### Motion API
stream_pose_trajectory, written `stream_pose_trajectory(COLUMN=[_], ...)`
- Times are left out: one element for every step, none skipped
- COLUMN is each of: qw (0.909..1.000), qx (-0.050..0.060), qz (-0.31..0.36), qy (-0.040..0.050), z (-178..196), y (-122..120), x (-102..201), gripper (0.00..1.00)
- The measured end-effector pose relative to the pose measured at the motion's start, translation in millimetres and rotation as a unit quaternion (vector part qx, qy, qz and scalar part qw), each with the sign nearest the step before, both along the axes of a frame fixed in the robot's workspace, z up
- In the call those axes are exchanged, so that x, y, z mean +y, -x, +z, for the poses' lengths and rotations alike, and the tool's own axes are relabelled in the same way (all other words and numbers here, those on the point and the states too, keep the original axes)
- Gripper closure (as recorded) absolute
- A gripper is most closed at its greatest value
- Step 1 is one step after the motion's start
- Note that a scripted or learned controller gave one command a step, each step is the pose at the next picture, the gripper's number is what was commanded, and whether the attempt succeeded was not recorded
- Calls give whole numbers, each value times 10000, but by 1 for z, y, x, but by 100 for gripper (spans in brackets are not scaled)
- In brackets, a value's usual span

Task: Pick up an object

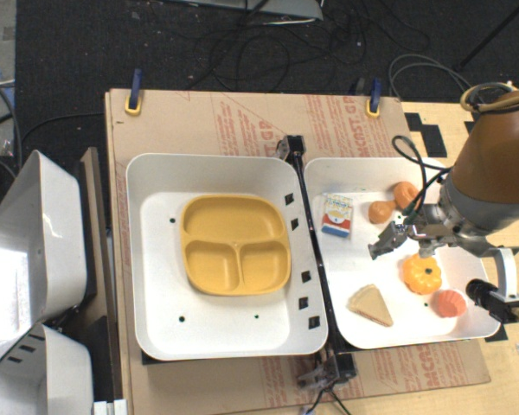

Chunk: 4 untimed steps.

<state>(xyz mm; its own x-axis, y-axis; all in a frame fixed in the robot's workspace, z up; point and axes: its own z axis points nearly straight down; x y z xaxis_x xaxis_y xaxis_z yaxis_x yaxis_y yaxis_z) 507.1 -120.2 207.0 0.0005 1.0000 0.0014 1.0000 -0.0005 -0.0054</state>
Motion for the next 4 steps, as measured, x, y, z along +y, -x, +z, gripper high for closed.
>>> stream_pose_trajectory(qw=[10000,10000,10000,10000], qx=[-4,3,-22,-51], qz=[-9,-9,-18,21], qy=[3,0,4,12], z=[-59,-113,-100,-41], y=[-6,-5,-6,-12], x=[-5,-5,-5,2], gripper=[0,0,100,100])
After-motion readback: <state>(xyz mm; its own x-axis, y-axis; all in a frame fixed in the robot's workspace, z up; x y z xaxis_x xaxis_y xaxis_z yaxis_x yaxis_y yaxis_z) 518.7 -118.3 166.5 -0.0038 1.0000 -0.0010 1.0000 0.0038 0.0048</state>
